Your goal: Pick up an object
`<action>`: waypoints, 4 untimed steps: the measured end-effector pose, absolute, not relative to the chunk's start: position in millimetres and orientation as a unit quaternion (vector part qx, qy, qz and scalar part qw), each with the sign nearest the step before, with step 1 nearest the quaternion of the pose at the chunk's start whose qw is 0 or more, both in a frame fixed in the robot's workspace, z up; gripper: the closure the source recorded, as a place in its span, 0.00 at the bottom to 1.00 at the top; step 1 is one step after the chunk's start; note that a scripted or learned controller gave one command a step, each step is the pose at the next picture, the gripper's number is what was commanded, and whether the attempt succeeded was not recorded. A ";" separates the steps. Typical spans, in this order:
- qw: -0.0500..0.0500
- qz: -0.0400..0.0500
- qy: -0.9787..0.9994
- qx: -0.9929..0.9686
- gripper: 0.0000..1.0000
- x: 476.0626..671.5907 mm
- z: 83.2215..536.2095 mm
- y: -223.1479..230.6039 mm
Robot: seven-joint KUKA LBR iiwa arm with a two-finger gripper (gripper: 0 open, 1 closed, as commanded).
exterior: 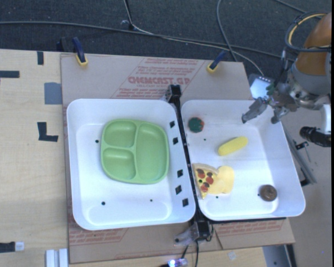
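Nearest, in the right bin, lay a brown round item and a pizza slice toy. Beyond them sat a yellow oblong piece, then a small green-and-red ball, too blurred to identify. At the bin's far right corner hovered the claw, fingers spread, pinching nothing. A green divided plate filled the left bin.

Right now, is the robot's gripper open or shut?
Open. The gripper hangs over the right bin's far corner with its two fingers spread apart and nothing between them.

Yellow corn-like piece lies tilted, centre-right of frame. Pizza slice sits flat below it. Green-red ball upper-left, brown disc lower right.
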State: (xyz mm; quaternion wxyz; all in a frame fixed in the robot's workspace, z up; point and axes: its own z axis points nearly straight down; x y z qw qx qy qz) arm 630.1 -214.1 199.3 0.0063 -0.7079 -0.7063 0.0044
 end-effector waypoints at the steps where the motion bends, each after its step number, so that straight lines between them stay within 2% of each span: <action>1: 0.000 0.001 -0.707 -0.707 0.00 633.4 208.5 -213.7; 2: 0.001 0.002 -0.708 -0.706 0.00 640.5 150.8 -218.6; 3: 0.001 0.002 -0.708 -0.706 0.00 639.7 86.9 -219.8; 4: -0.002 0.001 -0.708 -0.706 0.00 640.6 86.6 -219.8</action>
